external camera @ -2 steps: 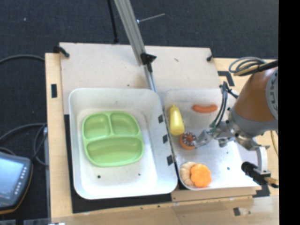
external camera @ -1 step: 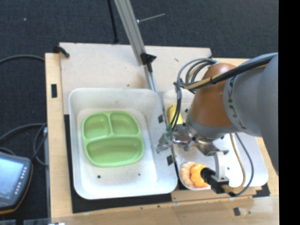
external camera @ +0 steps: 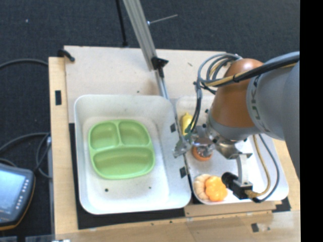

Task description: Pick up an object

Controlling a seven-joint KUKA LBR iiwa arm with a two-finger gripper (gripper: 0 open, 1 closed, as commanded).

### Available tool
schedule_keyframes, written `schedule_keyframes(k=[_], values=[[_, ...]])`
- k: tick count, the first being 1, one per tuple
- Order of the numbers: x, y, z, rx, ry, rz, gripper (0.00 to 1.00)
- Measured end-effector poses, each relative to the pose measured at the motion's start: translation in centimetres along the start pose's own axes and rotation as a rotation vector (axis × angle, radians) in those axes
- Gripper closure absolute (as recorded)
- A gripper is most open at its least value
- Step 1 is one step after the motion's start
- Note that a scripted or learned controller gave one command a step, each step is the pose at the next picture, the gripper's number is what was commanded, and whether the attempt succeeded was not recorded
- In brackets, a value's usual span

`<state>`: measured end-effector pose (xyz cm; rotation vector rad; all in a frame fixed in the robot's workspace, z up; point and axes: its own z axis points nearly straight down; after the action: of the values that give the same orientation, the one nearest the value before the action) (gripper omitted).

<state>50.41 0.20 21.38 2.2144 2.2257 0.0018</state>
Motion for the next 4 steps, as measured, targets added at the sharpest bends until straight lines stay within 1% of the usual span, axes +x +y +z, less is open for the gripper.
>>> schedule_keyframes(k=[1,2,3,4], values=[[-0.1,0.1,-1.0,-0.001,-0.001,-0.01,1.0],[-4.9,0.3,1.4,0.004,-0.002,0.01,1.0],[-10.7,2.9,9.5,-0.004,0.001,0.008,1.0],[-12.7,2.5,10.3,-0.025,0.0,0.004,1.0]])
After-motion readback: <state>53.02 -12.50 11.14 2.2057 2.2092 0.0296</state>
